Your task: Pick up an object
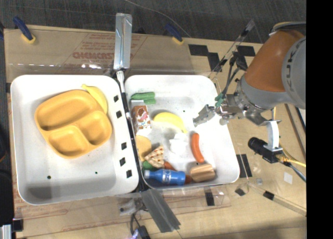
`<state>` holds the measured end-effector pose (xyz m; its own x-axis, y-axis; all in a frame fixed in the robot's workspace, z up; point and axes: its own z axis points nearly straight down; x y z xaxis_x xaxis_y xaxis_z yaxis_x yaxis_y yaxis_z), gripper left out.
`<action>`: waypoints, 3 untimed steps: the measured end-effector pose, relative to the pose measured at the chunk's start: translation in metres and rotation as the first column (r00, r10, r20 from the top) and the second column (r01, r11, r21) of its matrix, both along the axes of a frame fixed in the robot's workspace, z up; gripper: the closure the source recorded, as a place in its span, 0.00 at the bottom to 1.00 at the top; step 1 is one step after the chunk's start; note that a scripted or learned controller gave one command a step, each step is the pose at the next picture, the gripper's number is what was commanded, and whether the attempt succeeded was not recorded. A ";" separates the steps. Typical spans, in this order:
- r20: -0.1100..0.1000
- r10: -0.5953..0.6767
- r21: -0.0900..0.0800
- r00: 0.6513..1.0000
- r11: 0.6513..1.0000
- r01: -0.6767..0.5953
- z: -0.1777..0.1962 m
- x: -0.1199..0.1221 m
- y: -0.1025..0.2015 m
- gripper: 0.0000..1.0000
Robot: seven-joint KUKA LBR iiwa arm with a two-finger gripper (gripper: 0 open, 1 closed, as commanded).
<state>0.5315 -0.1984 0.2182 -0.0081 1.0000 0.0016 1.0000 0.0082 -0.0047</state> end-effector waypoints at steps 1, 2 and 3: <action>0.036 -0.120 -0.005 0.992 0.993 0.121 -0.097 -0.030 0.012 0.00; 0.058 -0.169 -0.009 0.984 0.985 0.170 -0.102 -0.014 0.001 0.00; 0.053 -0.306 0.000 0.951 0.952 0.306 -0.103 -0.040 -0.012 0.00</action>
<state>0.4916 -0.2102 0.1152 0.2986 0.9544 0.0012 0.9532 -0.2984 0.0482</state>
